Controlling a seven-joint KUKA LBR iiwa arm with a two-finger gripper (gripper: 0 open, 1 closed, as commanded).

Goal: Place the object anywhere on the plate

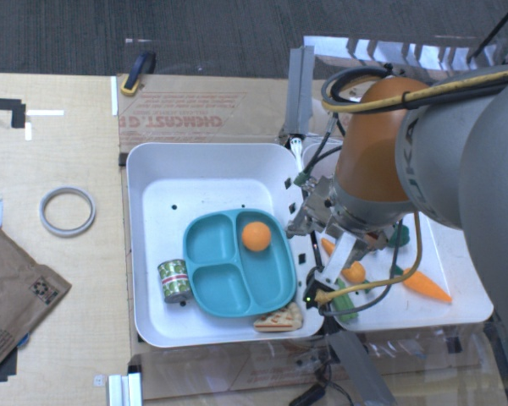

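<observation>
Two white bins side by side. Left bin (144,227) holds a teal plate (229,290) with three compartments. An orange ball (256,236) sits in the plate's far-right compartment, resting free, nothing touching it. A small can (174,280) lies just left of the plate, on the bin floor. A sandwich-like toy (279,319) lies at the plate's near edge, on the bin floor or overlapping the rim, can't tell which.

The arm (381,150) hangs over the right bin (457,307), close to the wall between the bins. Gripper (343,269) points down into the right bin near a small orange piece (353,271) and a green item (345,304). A carrot (425,287) lies further right, apart from the gripper. The gripper's state can't be told; wrist and cables hide it. Nothing visibly held.

Progress, as a judgement: if the ball is the task object, the placing looks done, since it sits fully inside a plate compartment and the arm is off to the right. If the object is one of the right-bin items, then the pick is not yet confirmed and carrying it left to the plate is all still to do. The pictures don't settle which.
</observation>
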